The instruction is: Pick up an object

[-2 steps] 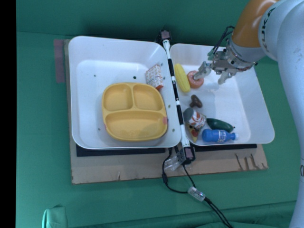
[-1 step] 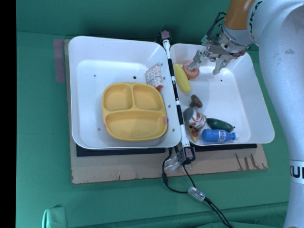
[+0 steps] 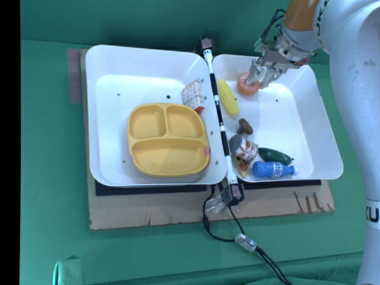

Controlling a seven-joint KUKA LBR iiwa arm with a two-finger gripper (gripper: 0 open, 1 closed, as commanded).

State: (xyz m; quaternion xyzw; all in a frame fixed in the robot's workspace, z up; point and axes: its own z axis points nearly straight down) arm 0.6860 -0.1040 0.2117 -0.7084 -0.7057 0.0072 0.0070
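Green cloth covers the surface under two glossy white bins. In the left bin lie a matte yellow three-compartment plastic plate and a small printed carton. In the right bin, the hand hangs over a round orange slice beside a ribbed yellow corn cob; whether it is spread or pinching, I cannot tell. A blue bottle lies nearer the front.

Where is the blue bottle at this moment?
The blue bottle lies in the right bin, near its front edge, just below the green pepper and right of the can.
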